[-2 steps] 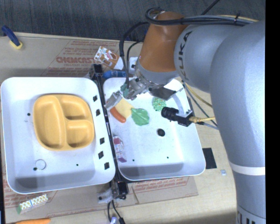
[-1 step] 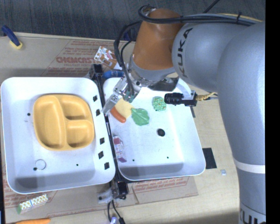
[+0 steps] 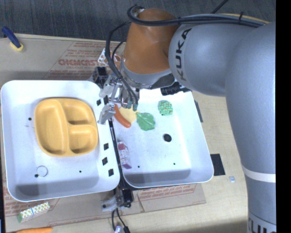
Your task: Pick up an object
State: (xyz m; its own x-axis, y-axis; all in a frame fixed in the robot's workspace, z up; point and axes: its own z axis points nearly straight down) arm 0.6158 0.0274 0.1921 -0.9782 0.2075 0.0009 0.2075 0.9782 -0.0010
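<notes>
Gripper [image 3: 117, 104]: hanging over right bin's [image 3: 184, 174] left edge; finger state impossible to tell.
Carrot [image 3: 122, 117]: lying just beneath gripper, touching yellow piece [image 3: 130, 115].
Leaf [image 3: 146, 121]: sitting beside those.
Tray [image 3: 66, 126]: occupying left bin [image 3: 14, 144].

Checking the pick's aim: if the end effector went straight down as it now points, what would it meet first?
Probably the orange carrot-like piece by the yellow piece, right beneath the end effector in the right bin; depth is unclear.
</notes>
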